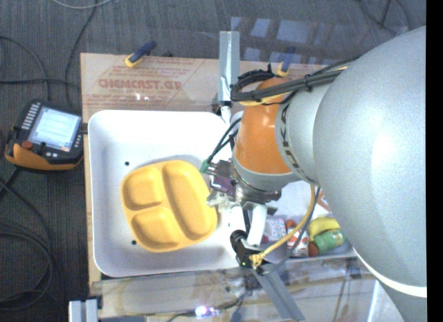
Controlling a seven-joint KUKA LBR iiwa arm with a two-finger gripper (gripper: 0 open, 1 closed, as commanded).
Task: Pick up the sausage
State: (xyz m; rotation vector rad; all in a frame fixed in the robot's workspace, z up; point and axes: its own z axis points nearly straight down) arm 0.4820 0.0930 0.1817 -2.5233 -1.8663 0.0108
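Observation:
My gripper [225,190] hangs under the orange-banded wrist, over the divide between the two white bins, right beside the right edge of a yellow divided plate [168,205]. The plate lies in the left bin [111,147] with nothing in its compartments. The arm's large grey body covers most of the right bin [325,257]. I cannot pick out a sausage among the few items that show there. I see nothing held in the gripper.
Under the arm in the right bin lie a purplish packet [276,230], a yellow fruit-like piece [322,226], something green [333,239] and a small red piece [313,248]. A teach pendant [46,136] sits on the floor to the left. A blue-and-yellow clamp [140,52] rests on the board behind.

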